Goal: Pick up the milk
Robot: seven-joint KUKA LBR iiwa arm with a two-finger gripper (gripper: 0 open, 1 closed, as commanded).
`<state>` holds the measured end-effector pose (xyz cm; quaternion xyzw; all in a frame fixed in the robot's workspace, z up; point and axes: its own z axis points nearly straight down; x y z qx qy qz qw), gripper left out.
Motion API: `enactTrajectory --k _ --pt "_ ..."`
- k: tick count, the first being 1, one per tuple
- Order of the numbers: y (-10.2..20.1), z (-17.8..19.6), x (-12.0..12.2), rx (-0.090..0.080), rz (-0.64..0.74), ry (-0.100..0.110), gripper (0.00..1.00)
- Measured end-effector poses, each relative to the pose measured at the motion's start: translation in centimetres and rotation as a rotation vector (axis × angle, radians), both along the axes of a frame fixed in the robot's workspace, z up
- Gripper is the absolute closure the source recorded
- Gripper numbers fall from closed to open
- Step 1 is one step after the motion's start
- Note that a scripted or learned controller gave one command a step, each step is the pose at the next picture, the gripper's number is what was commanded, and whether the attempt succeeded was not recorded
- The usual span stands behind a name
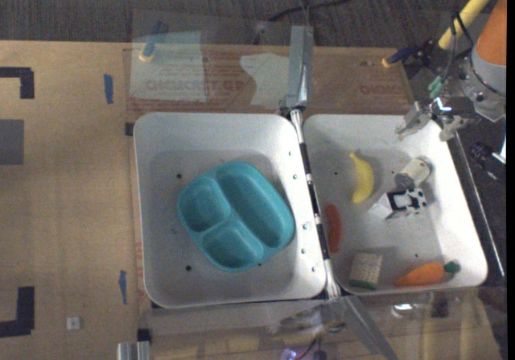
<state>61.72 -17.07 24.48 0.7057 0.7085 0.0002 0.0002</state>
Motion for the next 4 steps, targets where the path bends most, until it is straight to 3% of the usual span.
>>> enactTrajectory --k 1,2,3,4 --pt "0.0 1.1 0.1 -0.001 0.002 -0.004 1.0" --pt "0.0 1.1 0.1 -0.002 0.002 -0.003 0.0" --pt "-2.4 -12.4 -1.7 -0.002 0.017 -0.003 0.0" --pt "-4.0 -15.2 -6.5 -0.001 0.129 -0.015 0.0"
